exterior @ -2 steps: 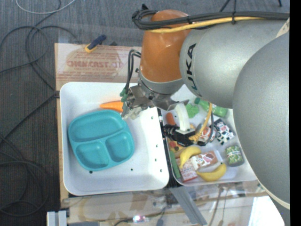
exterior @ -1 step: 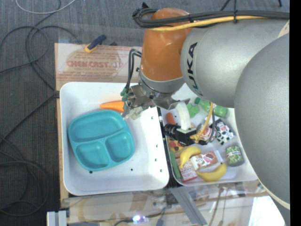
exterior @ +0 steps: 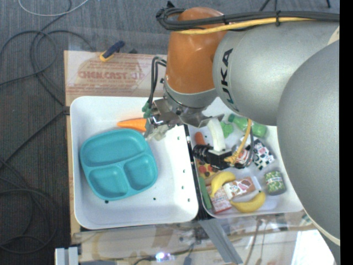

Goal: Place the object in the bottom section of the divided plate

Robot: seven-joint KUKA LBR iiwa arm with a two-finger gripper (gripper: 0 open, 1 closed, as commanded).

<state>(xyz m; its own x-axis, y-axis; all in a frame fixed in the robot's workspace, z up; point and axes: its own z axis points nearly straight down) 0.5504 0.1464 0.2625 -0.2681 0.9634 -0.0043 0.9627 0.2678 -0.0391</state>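
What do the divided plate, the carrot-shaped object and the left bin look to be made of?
Divided plate: likely moulded plastic, teal, a soft sheen, rounded ridges between sections.
Carrot-shaped object: probably a plastic toy, uniformly orange and smooth; it lies in the bin just above the plate, by the hand.
Left bin: apparently thin white plastic, glossy, with a rolled rim and small dark holes.

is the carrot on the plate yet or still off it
Off it. The carrot lies on the left bin's floor just above the blue divided plate, at the gripper; the plate's sections hold nothing.

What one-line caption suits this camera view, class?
Tool beside carrot above teal divided plate in left bin; toy food fills right bin.
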